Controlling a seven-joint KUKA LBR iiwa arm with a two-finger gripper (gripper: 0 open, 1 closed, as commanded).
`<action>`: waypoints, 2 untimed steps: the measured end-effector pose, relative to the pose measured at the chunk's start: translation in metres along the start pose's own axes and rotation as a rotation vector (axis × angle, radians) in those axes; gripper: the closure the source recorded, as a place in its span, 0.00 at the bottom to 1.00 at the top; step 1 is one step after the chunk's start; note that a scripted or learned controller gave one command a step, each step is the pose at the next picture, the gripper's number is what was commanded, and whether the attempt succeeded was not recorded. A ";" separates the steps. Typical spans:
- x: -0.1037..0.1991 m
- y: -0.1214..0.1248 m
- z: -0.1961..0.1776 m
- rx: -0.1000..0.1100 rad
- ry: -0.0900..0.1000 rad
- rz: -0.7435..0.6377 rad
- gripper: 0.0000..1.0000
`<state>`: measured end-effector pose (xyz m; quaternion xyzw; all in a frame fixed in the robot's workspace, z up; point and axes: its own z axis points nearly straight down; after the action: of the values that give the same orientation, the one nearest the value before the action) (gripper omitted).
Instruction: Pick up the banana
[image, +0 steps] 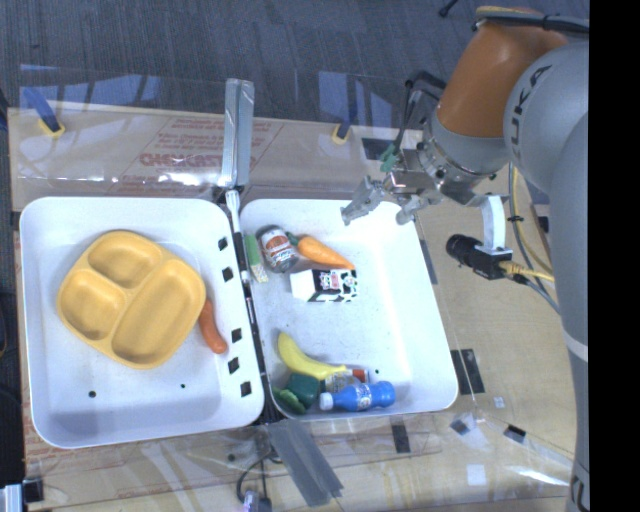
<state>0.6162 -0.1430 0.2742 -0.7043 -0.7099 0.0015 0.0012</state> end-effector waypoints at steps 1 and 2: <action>0.046 -0.044 0.125 0.000 0.001 -0.418 0.00; 0.039 -0.106 0.184 0.000 0.001 -0.373 0.00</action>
<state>0.5090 -0.1046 0.0908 -0.5604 -0.8282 0.0007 0.0018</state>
